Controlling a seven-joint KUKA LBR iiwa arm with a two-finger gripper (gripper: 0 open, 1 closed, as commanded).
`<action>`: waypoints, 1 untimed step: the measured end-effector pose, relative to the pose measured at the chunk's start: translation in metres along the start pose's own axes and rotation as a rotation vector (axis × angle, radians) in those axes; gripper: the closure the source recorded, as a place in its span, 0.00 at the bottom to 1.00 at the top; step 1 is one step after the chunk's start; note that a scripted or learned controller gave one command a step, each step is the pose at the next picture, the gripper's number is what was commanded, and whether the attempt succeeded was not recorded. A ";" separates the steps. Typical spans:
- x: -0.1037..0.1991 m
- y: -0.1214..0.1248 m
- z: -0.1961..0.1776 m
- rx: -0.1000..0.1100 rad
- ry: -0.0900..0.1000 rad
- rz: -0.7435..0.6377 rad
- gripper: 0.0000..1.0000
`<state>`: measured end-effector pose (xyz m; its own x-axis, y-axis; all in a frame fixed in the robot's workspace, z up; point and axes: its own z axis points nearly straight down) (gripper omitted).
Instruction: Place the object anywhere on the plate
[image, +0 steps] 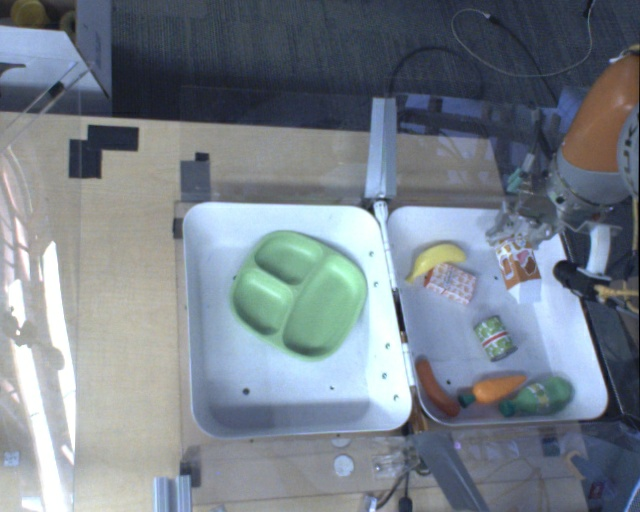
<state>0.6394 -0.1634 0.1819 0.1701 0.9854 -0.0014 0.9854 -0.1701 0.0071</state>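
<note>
A green plate (298, 293) with three sections lies in the left bin (215, 400). The right bin (570, 330) holds a yellow banana (437, 259), a red-and-white box (450, 283), a small green can (494, 337), a brown sausage (436, 387), a carrot (497, 388), a green bottle (538, 396) and an orange-and-white carton (519, 266). My gripper (521, 228) is at the far right part of the right bin. It is just above the top end of the carton. Whether it touches the carton is not clear.
A metal divider post (380, 150) stands between the bins at the back. A black cable (440, 60) loops on the floor beyond. The arm's orange band (605, 110) is at the right edge. Light wooden bench (100, 330) spreads to the left.
</note>
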 end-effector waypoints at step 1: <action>0.075 0.019 -0.018 0.000 0.002 0.029 1.00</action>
<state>0.6705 -0.0923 0.1999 0.1984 0.9801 0.0011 0.9801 -0.1984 0.0075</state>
